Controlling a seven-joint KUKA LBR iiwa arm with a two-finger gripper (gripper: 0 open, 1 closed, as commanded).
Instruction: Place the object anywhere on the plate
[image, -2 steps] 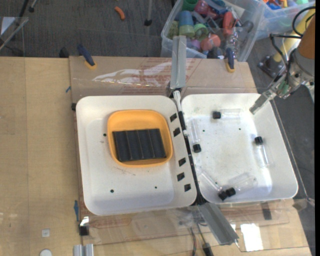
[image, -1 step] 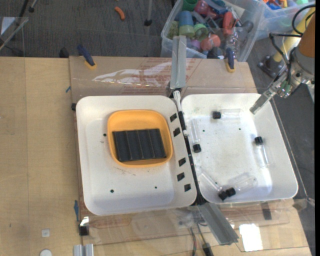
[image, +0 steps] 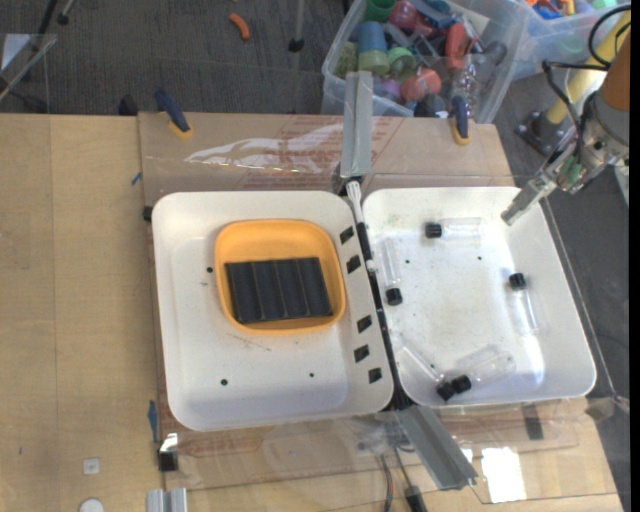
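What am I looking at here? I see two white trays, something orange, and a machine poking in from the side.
One camera fixed above a wooden bench looks down at a slant. The machine at the right is a robot arm, and its tip is a gripper, a two-finger pincher, hovering over the far right corner of the right bin. I cannot tell whether its fingers are open or shut, and I see nothing held in it.

The left bin holds an orange plate with a dark ridged block lying on it. The right bin holds several clear tubes with black caps, scattered apart. Beyond the bench stands a clear box of colourful toys. The arm's job is to set an object on the plate.
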